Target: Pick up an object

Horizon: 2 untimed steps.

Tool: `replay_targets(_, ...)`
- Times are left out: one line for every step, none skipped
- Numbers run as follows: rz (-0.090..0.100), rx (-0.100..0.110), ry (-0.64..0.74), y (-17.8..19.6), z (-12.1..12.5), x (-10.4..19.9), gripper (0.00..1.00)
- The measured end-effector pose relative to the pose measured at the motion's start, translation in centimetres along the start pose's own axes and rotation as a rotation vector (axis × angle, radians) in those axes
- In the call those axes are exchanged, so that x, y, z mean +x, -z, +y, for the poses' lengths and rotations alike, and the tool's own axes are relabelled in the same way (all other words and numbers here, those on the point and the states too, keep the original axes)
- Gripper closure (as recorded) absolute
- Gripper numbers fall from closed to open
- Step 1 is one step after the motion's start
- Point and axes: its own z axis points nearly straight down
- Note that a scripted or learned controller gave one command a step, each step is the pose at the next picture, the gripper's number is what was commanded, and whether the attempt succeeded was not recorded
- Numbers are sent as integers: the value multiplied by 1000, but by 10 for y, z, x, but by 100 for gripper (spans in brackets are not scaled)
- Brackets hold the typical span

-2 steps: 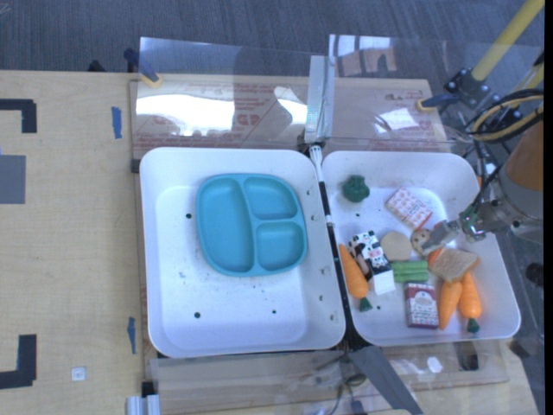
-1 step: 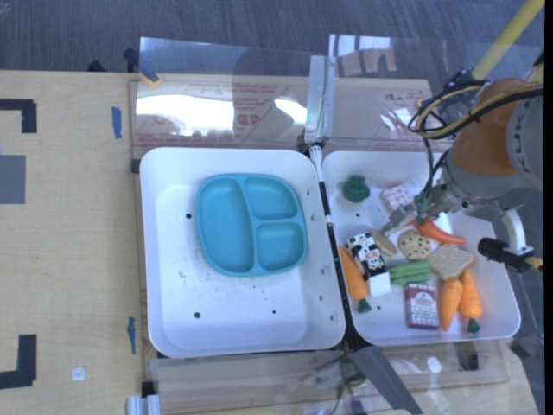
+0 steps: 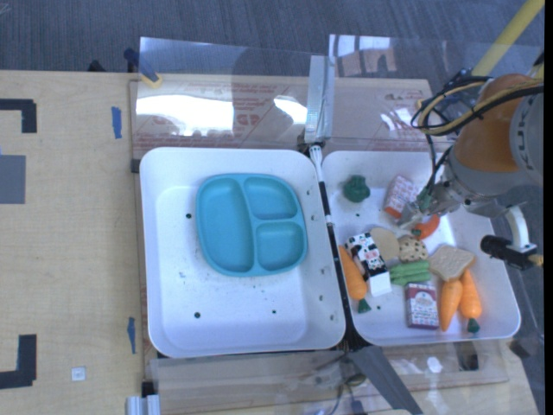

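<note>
The right bin [image 3: 501, 325] holds a heap of toy food: a green broccoli piece [image 3: 355, 188], an orange-and-white packet [image 3: 399, 195], a cow-patterned carton [image 3: 370, 254], a cracker [image 3: 412, 251], a toast slice [image 3: 451, 262], a green bean pod [image 3: 409, 272], a red box [image 3: 422, 306] and carrots [image 3: 450, 302]. My gripper [image 3: 429, 204] hangs low over the bin's upper right part, just above a small red-orange piece [image 3: 426, 226] and beside the packet. The wrist hides what lies under it.
The left bin [image 3: 164, 318] bears a blue divided plate [image 3: 251, 224]. A clear plastic wall [image 3: 320, 102] stands behind both bins. Another carrot [image 3: 353, 275] lies along the right bin's left wall. Yellow and black cables [image 3: 449, 102] loop off the arm.
</note>
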Motion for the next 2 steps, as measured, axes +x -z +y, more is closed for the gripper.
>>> replay_targets(3,-1,-83,125,41,56,100)
replay_targets(5,11,-87,119,37,54,0)
